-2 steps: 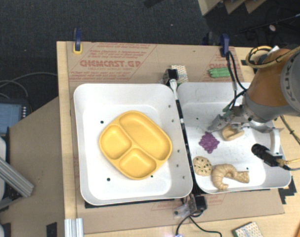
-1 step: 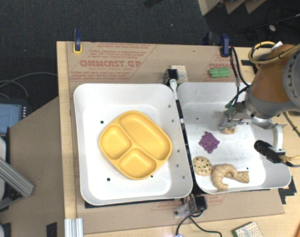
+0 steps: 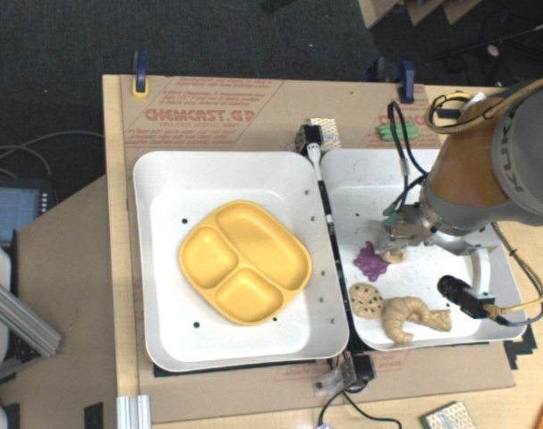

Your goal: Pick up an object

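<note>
Two shallow white bins side by side on a bench topped with a tan board (image 3: pixel 208 105) printed in red. Blue clamps (image 3: pixel 141 83) on the board's far edge.

In the left bin (image 3: pixel 155 239): a yellow divided plate (image 3: pixel 244 262) with three compartments. Lies flat near the middle, apart from every wall.

In the right bin (image 3: pixel 360 186): the small things, all gathered in the near half. First, a purple toy (image 3: pixel 370 261), lumpy and too small to name more closely, near the bin's left wall. Just nearer the camera, a round chocolate-chip cookie (image 3: pixel 366 300), flat on the bin floor, close to the purple toy but apart from it. To the cookie's right, a tan croissant (image 3: pixel 414 317), curved, lying along the near wall. Touches or almost touches the cookie; hard to tell which.

Grey arm (image 3: pixel 521 150) with orange band (image 3: pixel 463 172), in from the right and bent down over the right bin. Gripper (image 3: pixel 402 238) low over the bin floor, just right of the purple toy and farther back than the croissant. Impossible to tell whether spread or closed, seen from above as it is.

At its tip, a small pale tan bit (image 3: pixel 394 256), touching or just beside the purple toy. Unclear whether a separate thing or part of the gripper, and whether gripped. Purple toy, cookie and croissant all down on the bin floor.
</note>
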### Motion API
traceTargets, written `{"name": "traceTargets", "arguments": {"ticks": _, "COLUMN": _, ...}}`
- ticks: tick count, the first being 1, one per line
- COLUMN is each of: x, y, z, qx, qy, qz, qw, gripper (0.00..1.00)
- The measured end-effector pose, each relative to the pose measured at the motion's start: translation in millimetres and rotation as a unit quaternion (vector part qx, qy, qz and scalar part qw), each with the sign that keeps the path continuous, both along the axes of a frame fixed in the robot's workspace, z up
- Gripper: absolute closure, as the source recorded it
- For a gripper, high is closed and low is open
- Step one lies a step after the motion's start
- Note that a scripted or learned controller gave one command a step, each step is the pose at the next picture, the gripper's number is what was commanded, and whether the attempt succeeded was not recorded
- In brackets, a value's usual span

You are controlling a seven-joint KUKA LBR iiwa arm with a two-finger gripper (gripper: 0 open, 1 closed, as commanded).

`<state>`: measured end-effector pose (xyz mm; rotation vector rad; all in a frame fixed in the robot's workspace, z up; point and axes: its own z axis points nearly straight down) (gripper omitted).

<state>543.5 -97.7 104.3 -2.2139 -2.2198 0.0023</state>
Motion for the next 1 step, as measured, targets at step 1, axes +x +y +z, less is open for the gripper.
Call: {"name": "traceTargets", "arguments": {"ticks": 1, "x": 1.1, "y": -2.7, "z": -0.2, "qx": -0.0012, "qy": -0.002, "qz": -0.001, "qw": 1.0, "gripper": 0.0}}
